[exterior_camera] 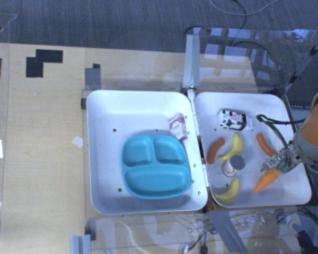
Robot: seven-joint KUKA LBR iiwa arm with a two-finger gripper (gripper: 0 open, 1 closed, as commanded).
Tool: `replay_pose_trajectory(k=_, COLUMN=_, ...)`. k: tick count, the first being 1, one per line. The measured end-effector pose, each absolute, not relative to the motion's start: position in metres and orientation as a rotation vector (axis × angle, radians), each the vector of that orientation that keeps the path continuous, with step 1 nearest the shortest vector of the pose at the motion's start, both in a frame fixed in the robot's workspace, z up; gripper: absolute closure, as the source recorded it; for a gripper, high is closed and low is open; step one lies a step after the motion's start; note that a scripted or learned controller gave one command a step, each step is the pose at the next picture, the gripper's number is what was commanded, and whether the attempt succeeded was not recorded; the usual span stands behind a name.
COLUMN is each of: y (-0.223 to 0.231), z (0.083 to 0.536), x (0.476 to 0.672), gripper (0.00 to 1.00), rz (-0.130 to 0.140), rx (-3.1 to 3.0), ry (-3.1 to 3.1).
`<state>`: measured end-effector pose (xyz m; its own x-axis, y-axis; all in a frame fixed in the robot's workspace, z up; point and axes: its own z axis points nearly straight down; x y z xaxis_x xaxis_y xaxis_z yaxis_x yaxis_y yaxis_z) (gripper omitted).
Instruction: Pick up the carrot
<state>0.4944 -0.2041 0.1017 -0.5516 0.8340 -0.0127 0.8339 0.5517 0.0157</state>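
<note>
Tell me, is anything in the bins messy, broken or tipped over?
Nothing looks spilled or broken. One small oddity: the red-and-white snack packet in the left white bin leans against the wall between the bins instead of lying flat. The blue divided plastic plate sits flat, and the orange carrot lies by the gripper.

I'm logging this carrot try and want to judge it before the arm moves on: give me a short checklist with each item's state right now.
1. Carrot in view, lying in the right bin near its front right corner: ok.
2. Pincer over the carrot's upper end: ok.
3. Carrot seen between the pincer's fingers: cannot tell, since the wrist covers that spot.
4. Space around the carrot: ok, as the lower banana and the can lie apart to the left.
5. The sausage near the pincer could be bumped: cannot tell.
6. Carrot off the bin floor: not ok, it appears to rest there.
</note>
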Motion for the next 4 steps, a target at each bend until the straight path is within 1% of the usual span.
replay_pose_trajectory(k=1, y=-0.182, z=0.09, x=0.502, gripper=1.0, rz=0.006, rx=2.186, ry=2.241)
replay_pose_trajectory(k=2, y=-0.182, z=0.09, x=0.504, gripper=0.0, rz=0.008, rx=2.182, ry=2.239)
replay_pose_trajectory(k=3, y=-0.204, z=0.089, x=0.492, gripper=0.0, rz=0.014, rx=2.17, ry=2.257)
replay_pose_trajectory(k=4, y=-0.203, z=0.101, x=0.495, gripper=1.0, rz=0.019, rx=2.159, ry=2.261)
